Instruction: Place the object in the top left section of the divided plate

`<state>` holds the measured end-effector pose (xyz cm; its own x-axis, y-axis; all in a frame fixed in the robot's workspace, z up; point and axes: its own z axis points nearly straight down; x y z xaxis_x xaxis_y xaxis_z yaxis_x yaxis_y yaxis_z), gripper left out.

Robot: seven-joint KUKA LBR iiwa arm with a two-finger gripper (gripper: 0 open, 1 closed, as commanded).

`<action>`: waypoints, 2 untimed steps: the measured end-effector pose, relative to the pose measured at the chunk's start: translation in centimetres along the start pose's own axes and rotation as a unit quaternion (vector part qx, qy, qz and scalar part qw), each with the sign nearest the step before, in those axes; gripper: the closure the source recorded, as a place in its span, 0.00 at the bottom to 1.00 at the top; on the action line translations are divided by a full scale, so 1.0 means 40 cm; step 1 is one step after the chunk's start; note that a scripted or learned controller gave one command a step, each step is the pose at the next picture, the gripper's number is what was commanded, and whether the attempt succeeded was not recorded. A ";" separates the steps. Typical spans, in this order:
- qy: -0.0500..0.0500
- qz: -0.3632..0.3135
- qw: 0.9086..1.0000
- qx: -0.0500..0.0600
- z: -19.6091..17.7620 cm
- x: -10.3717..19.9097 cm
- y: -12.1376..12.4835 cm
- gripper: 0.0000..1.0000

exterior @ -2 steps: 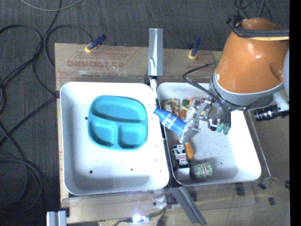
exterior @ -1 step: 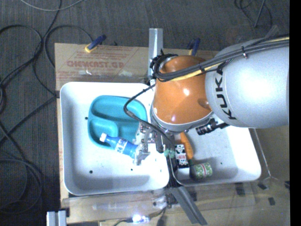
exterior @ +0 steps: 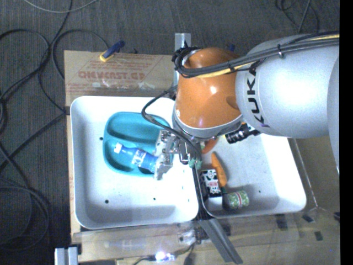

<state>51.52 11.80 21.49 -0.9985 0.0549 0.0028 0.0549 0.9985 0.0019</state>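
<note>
The claw [exterior: 164, 160] hangs low over the left bin [exterior: 88, 203], at the right edge of the teal plate [exterior: 124, 131]. Its pale fingers [exterior: 161, 167] close on the right end of a blue bottle [exterior: 132, 157], which lies on its side across the plate's lower part, stretching left from the claw. To the claw's right, in the other bin [exterior: 287, 197], lie an orange carrot [exterior: 219, 170], a small black-and-white box [exterior: 210, 183] and a green can [exterior: 237, 199].
</note>
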 end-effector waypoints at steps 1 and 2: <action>0.000 0.000 1.000 0.000 0.000 0.000 0.000 0.00; 0.000 0.000 1.000 0.000 0.000 0.000 0.000 0.00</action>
<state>51.52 11.79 21.50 -0.9985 0.0551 0.0026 0.0551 0.9985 0.0020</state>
